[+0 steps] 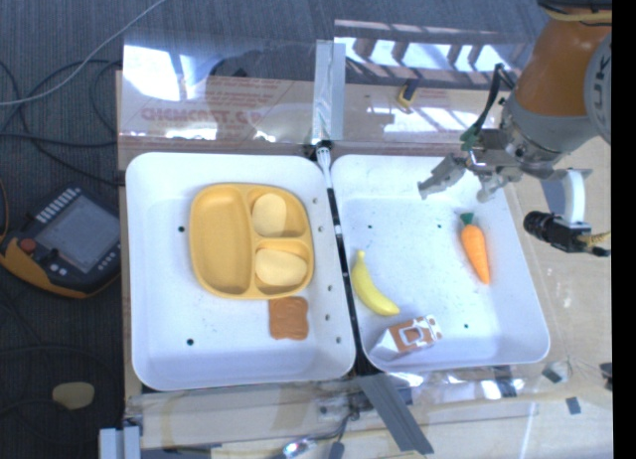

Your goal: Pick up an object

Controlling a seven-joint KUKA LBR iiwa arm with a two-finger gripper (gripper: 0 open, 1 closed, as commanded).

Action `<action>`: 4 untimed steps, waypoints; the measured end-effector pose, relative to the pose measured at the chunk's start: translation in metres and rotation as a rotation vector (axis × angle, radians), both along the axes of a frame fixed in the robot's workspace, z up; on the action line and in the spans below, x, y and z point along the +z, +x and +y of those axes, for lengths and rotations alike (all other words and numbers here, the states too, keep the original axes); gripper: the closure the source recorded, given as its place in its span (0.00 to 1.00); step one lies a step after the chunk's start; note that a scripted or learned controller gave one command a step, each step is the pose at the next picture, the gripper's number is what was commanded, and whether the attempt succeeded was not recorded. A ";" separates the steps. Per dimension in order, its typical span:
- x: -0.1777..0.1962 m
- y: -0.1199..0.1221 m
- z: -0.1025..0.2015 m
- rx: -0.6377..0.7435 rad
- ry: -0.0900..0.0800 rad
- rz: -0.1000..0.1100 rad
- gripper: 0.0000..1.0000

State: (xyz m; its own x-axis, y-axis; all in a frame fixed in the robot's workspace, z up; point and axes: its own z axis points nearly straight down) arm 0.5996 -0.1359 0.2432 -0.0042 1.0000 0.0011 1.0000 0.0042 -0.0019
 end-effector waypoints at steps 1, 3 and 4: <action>-0.055 -0.015 -0.079 0.179 -0.003 -0.001 0.00; -0.139 -0.013 -0.076 0.254 0.005 -0.007 1.00; -0.007 0.036 -0.038 0.368 -0.003 -0.004 1.00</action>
